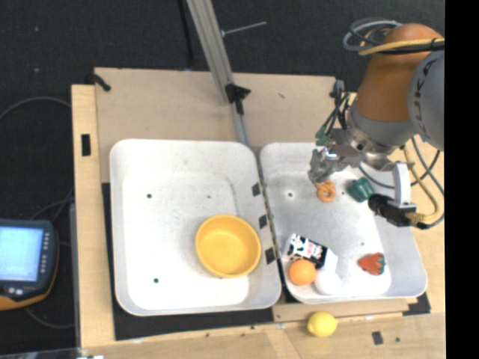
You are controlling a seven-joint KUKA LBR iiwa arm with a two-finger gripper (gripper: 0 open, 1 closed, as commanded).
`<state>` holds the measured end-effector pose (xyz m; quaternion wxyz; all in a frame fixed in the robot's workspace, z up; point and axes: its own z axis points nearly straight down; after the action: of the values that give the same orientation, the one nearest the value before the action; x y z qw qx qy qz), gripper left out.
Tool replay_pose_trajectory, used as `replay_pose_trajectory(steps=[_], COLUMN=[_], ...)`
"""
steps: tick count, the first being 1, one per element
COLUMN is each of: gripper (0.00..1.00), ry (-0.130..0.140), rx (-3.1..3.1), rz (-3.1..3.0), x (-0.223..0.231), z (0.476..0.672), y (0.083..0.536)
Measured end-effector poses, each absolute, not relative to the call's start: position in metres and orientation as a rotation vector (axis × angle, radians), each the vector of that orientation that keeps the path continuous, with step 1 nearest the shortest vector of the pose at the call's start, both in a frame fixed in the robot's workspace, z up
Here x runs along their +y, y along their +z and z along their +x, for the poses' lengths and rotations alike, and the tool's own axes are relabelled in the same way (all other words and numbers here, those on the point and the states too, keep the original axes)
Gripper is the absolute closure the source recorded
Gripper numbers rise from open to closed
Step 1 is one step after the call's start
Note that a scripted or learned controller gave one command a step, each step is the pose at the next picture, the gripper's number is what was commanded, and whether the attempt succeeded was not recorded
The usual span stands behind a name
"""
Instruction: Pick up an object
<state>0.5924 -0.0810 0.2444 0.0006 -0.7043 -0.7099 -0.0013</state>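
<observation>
The bench [202, 103] is bare tan board set on a dark, speckled floor, with a slanting metal rail [213, 47] running from 12 o'clock down to the seam between the two white bins. A handheld screen [22, 260] glows blue on the floor at 9 o'clock, with a cable looping above it. The left bin [150, 178] carries a yellow bowl [227, 245] toward its 5 o'clock corner. In the right bin [404, 268], the gripper [323, 169] hangs at about 11 o'clock, just above a small orange ring [326, 193]; whether it is spread or closed cannot be told, and nothing is seen held. A teal piece [360, 189] lies just at 3 o'clock of the ring. Along the bin's 6 o'clock edge sit a black-and-white carton [308, 250], an orange ball [301, 273] touching it, a white object [328, 281] and, apart at 4 o'clock, a red pepper-like thing [371, 263]. A lemon [322, 324] rests on the board outside, below the right bin
</observation>
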Motion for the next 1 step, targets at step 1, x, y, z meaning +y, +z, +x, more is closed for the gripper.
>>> replay_pose_trajectory(steps=[1], gripper=[1.0], ry=[0.001], rx=[-2.227], rz=[-2.212], x=[-0.0251], z=[0.602], y=[0.2342])
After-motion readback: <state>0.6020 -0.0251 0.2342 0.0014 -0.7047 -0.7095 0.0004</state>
